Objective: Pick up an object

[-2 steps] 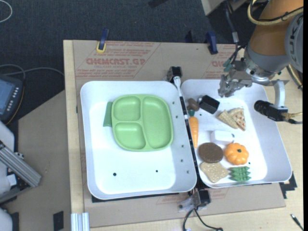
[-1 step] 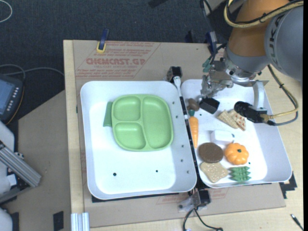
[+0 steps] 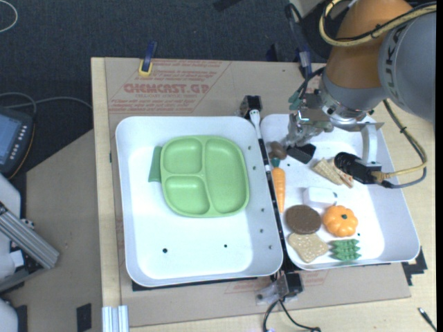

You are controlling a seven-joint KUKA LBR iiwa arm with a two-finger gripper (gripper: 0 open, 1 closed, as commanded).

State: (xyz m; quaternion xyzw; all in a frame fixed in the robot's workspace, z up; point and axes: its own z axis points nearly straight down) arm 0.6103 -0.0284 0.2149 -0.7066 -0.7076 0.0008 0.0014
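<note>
Gripper hangs over the right white bin's far-left corner; you cannot tell its finger state. Orange plastic carrot lies along that bin's left edge, just beneath.

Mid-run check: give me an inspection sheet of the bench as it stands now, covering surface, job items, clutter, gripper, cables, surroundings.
Surface: two white bins side by side, left bin and right bin, on a brown board.
Job's things: in the right bin, carrot, orange pumpkin, brown disc, cracker, green beans.
Clutter: green divided tray in the left bin.
Gripper: gripper low over the right bin's far left corner; finger state unclear.
Cables: yellow cable trailing past the right bin.
Surroundings: dark carpet.
</note>
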